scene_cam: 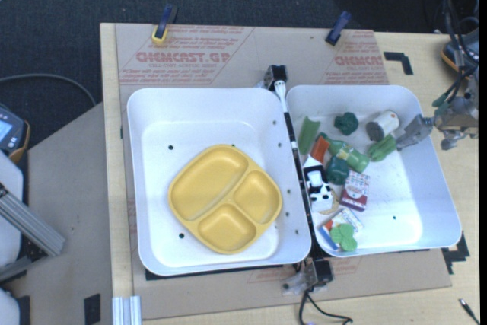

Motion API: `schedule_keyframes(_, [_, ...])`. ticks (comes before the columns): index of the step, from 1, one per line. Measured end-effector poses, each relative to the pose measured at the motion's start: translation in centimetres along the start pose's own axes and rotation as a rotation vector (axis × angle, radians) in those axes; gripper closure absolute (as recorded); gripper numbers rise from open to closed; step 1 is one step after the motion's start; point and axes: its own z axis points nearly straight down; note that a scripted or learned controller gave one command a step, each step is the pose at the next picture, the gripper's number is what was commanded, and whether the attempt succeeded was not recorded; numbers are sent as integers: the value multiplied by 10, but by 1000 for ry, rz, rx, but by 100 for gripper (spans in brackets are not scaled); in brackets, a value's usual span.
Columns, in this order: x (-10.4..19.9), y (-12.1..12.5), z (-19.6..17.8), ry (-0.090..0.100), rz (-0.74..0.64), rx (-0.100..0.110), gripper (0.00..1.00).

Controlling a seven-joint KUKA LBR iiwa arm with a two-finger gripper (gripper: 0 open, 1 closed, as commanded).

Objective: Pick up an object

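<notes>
Grey two-finger gripper (412, 131) hangs over the right white bin's (426, 221) far right corner beside a green plastic piece (383, 148); whether it grips anything cannot be told.

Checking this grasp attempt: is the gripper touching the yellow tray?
Apart. The camera view shows the gripper over the right bin; the yellow tray lies in the left bin.

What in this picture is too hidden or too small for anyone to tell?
- Gripper: blurred, fingers' state unreadable.
- Arm: cut off by the right edge.
- Small packet: print too small to read.
- Heaped toys: overlapping, lower ones partly covered.
- Yellow tray: hides the left bin floor beneath.
</notes>
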Motion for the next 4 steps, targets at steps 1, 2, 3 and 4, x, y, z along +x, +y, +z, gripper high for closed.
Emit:
schedule_keyframes(1, [1,2,-7,-3,-4,-13,0])
schedule_keyframes(2, [9,7,42,0,-4,-6,0])
schedule_keyframes(3, [14,7,104,0,-4,-6,0])
schedule_keyframes(4, [15,8,155,0,-2,-12,0])
